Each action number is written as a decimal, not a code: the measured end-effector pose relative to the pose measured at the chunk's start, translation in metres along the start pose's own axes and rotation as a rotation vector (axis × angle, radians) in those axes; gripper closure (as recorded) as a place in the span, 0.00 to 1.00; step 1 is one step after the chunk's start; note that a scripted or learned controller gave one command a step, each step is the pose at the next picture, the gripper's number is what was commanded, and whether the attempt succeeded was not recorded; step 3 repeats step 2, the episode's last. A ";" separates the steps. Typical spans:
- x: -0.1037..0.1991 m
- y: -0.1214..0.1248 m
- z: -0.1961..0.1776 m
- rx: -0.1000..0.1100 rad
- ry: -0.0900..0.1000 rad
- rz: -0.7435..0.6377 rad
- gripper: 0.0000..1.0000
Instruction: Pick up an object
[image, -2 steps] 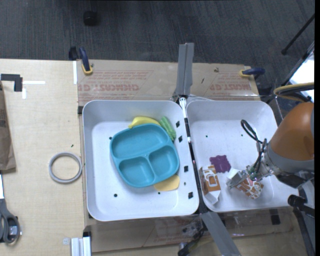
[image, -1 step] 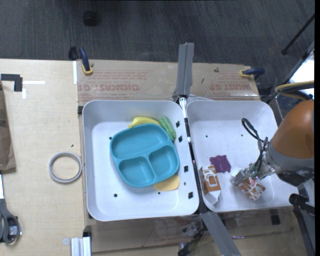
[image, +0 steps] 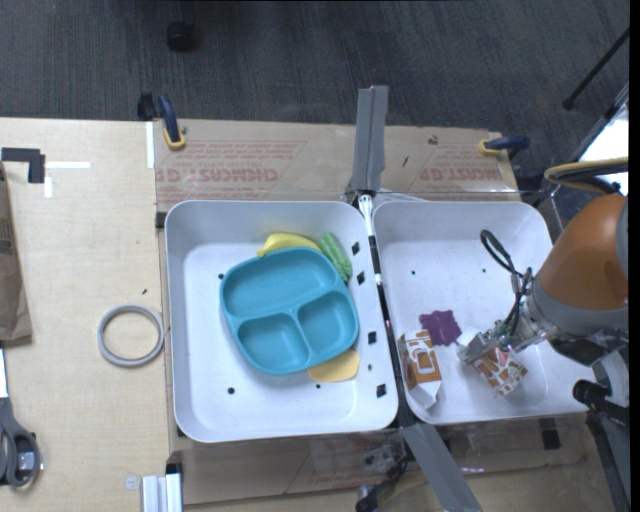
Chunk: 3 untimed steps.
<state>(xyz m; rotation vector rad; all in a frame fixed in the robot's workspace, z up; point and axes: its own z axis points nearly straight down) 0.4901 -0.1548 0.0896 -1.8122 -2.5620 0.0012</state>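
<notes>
Claw (image: 484, 347) low in right bin (image: 455, 225), near front edge, tips touching brown-white packet (image: 500, 369) just below; open or closed, can't tell. Purple scrap (image: 440, 325) lies beside.

one fixed camera above the bench (image: 80, 250); looks down aslant on both bins (image: 190, 400)

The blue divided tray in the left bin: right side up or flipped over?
Right side up. The blue tray shows its three open compartments facing the camera, lying flat in the left bin.
</notes>
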 end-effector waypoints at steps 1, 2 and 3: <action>0.097 0.045 -0.098 0.004 -0.002 0.340 1.00; 0.052 0.078 -0.097 0.006 -0.002 0.207 1.00; 0.052 0.078 -0.097 0.006 -0.002 0.207 1.00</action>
